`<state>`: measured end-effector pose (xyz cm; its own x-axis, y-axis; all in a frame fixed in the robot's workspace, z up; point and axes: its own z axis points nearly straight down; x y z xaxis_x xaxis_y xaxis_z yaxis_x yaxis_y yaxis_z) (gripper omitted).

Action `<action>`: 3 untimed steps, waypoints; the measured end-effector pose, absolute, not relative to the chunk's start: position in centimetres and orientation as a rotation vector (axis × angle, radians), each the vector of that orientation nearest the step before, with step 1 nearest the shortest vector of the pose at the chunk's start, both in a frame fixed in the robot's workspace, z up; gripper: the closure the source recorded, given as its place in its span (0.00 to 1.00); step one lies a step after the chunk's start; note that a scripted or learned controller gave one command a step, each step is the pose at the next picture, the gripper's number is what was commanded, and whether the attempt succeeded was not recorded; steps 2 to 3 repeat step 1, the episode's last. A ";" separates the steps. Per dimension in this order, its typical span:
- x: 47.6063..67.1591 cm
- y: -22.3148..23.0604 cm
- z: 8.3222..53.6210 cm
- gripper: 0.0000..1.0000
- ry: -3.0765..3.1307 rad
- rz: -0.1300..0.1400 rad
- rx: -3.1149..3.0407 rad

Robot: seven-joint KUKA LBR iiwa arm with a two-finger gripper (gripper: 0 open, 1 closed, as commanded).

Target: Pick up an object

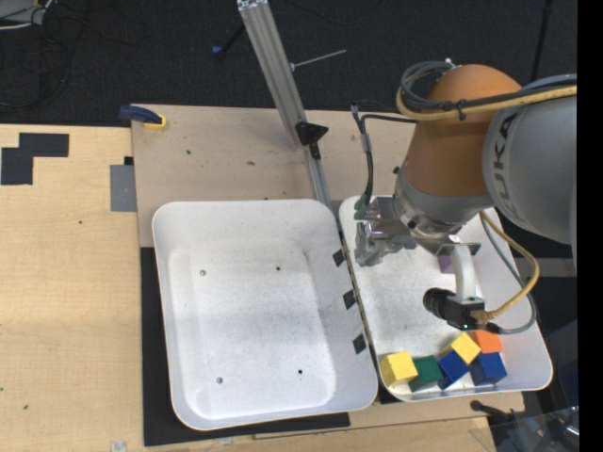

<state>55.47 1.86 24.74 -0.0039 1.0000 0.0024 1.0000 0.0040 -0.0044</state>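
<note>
Blocks (450,361) lie below the hand (375,238)

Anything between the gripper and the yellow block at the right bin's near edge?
In the camera view, only bare white bin floor lies between the gripper and the yellow block.

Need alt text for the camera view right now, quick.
The grey arm reaches from the right over the right bin, its gripper near that bin's far left side. Yellow, green, blue and orange blocks cluster in its near corner, beside the left bin.
</note>
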 end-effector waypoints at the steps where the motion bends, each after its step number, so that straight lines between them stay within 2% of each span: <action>1: 54.9 7.2 25.0 1.00 -2.223 0.002 -2.214; 3: 54.9 7.2 25.0 1.00 -2.223 0.002 -2.214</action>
